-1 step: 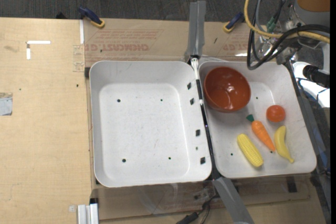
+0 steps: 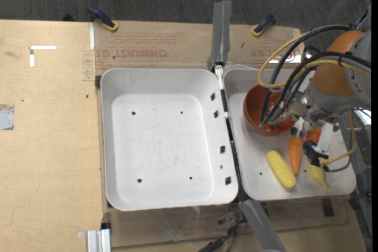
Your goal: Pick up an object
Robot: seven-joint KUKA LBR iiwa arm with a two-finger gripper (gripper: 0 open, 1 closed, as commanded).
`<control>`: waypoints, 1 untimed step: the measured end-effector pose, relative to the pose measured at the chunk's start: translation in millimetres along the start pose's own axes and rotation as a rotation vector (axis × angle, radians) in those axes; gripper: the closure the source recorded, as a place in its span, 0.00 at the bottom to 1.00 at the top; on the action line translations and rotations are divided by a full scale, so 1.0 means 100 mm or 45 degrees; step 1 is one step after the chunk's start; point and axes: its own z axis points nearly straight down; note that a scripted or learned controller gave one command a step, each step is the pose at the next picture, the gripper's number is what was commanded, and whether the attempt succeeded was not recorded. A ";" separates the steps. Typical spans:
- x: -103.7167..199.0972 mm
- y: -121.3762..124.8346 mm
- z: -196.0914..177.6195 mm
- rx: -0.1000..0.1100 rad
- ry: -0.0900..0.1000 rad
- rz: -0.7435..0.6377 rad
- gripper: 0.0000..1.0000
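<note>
Two bins sat side by side on the surface (image 2: 47, 144). In the right bin (image 2: 254, 186), a bowl (image 2: 260, 110) lay toward the back, the corn (image 2: 281, 169) nearer the front, the carrot (image 2: 295, 154) just right of the corn, and a banana (image 2: 318, 174) further right.

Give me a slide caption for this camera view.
Arm over right bin holding bowl, corn, carrot.

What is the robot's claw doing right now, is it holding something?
Gripper: low in the right bin, among the orange bowl, carrot and corn cob. Whether it grips anything cannot be told.
</note>
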 end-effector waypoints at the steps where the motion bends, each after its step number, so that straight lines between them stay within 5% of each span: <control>1: 0.17 0.90 -0.03 0.012 -0.001 -0.079 0.00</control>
